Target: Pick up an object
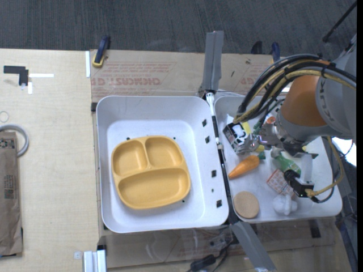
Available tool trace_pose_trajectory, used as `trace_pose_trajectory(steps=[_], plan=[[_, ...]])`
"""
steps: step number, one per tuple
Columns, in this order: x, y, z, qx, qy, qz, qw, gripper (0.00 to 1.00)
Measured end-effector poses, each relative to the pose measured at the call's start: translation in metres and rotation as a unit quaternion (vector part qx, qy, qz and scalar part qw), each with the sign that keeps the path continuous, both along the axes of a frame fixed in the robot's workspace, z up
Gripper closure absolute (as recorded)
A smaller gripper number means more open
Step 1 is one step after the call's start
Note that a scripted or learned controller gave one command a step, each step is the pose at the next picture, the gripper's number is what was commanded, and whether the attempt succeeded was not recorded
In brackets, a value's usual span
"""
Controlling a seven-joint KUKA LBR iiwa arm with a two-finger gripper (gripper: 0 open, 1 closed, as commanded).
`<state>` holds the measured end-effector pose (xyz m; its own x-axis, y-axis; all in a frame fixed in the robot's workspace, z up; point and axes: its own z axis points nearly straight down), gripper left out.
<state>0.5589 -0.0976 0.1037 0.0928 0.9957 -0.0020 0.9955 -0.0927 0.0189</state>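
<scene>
The right bin (334,205) holds several small objects. An orange carrot (245,166) lies near its left wall, and a round tan disc (247,204) sits in front of it. A green item (287,164), a red-and-white packet (278,180) and a white lump (285,204) lie further right. My gripper (245,139) is low in the back left of this bin, just behind the carrot, under the grey arm with its orange band (303,103). Its tip is hidden among black and yellow parts.
The left bin (108,152) holds a yellow divided plate (150,171). A grey divider post (213,61) stands behind the gap between the bins. Cables (272,81) loop above the wrist. A brown bag (10,191) lies on the bench at far left.
</scene>
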Motion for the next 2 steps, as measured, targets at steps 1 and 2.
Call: trace_pose_trajectory(steps=[1, 2], plan=[[0.000, 0.000, 0.009, 0.0004, 0.000, -0.001, 1.0000, 1.00], [0.051, 0.019, 0.105, 0.0005, 0.010, -0.012, 0.9999, 1.00]])
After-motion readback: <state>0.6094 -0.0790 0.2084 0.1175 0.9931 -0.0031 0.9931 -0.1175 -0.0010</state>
